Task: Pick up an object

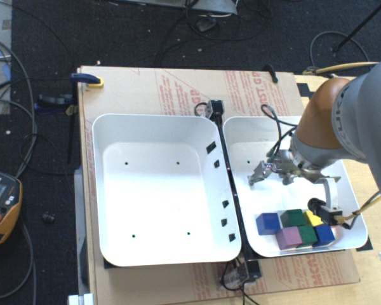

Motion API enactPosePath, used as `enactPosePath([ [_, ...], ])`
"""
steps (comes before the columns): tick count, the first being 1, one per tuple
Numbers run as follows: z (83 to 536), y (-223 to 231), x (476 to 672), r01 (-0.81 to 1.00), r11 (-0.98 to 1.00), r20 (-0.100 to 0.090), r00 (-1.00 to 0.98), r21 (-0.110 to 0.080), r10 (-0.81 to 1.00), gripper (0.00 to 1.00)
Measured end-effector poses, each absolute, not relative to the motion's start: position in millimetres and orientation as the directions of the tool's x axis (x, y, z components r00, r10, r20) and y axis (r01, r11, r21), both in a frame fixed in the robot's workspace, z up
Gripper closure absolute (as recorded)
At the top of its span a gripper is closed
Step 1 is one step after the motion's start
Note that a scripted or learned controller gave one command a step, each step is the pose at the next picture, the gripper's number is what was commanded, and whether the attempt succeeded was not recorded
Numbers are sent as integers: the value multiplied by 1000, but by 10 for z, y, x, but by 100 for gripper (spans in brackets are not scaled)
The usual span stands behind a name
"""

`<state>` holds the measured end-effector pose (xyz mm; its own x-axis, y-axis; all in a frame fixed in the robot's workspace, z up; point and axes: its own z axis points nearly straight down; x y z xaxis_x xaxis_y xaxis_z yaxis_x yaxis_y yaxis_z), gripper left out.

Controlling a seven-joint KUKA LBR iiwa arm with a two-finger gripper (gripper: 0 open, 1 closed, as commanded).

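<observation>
Several small blocks lie clustered in the right bin's [249, 146] near corner: a blue cube [267, 223], a purple cube [289, 236], a green block [295, 217], a yellow block [314, 219] and another blue block [325, 235]. My gripper [272, 175] hangs over the middle of that bin, above and behind the cluster. It is open, and nothing sits between its metal fingers [258, 174]. The grey arm with its orange band [320, 116] comes in from the right.
The left bin [155, 189] sits alongside, separated by a black rail with clips [225, 170]. A blue clamp [86, 79] is fixed at the bench's far left corner. Cables trail from the wrist over the right bin's far rim and near its right edge.
</observation>
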<state>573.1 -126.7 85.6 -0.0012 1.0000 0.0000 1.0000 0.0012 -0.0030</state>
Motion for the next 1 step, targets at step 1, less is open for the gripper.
enactPosePath([
  [1,906,-1941,4983,1000,-8,-2,8,-2,1000,0],
])
